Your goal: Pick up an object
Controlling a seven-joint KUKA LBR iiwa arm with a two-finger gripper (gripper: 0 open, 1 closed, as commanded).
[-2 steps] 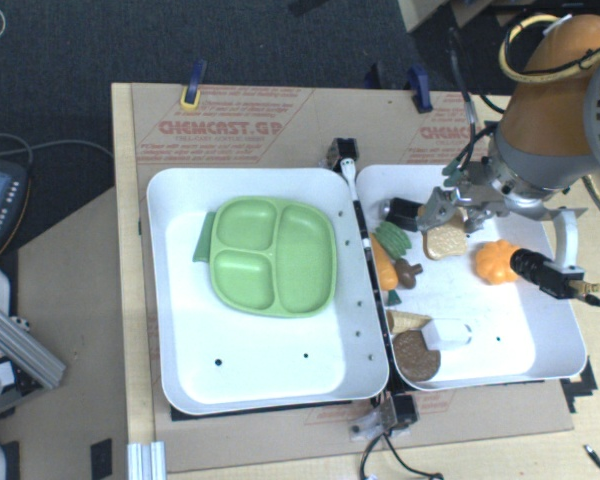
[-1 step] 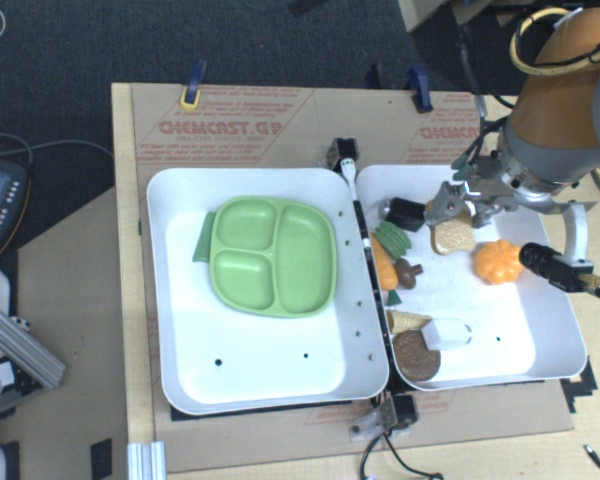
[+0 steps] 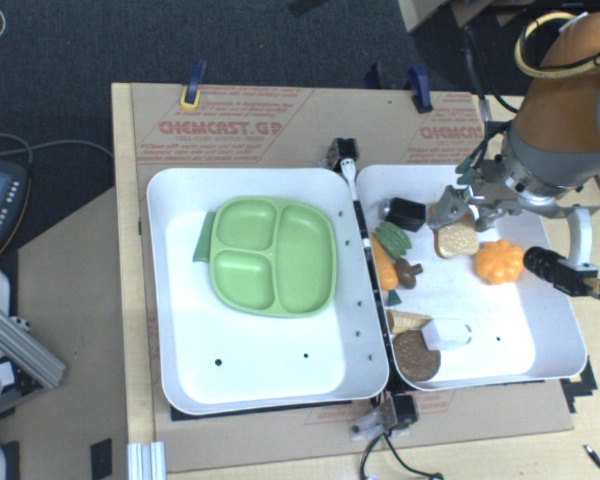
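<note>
- The arm (image 3: pixel 560 88) reaches over the right bin (image 3: pixel 555 353) from its far right corner, its gripper (image 3: pixel 467 211) low near the far edge, above a tan, bread-like piece (image 3: pixel 457 241).
- Whether the gripper's pincer is open or closed, the camera view does not show; nothing can be seen between them, so no catch can be claimed.
- Likeliest target: the tan piece, lying just under the gripper, with an orange lump (image 3: pixel 499 261) just beside it toward the right edge.
- Other pickings crowd the bin's left edge: a black block (image 3: pixel 407 211) toward the far edge, then a green piece (image 3: pixel 391 237), an orange piece (image 3: pixel 382 265) and a small dark-brown item (image 3: pixel 408 272) packed close together.
- At the near left corner sit a tan wedge (image 3: pixel 408 320), a brown disc (image 3: pixel 416 354) and a white piece (image 3: pixel 447 335), touching or nearly so.
- The left bin (image 3: pixel 175 298) holds a green divided plate (image 3: pixel 275 256), lying flat near its middle, well apart from the arm.
- Judged from the pose, the arm is lined up for a descent or a grasp; the close neighbours mean a stray finger could nudge the orange lump.
</note>
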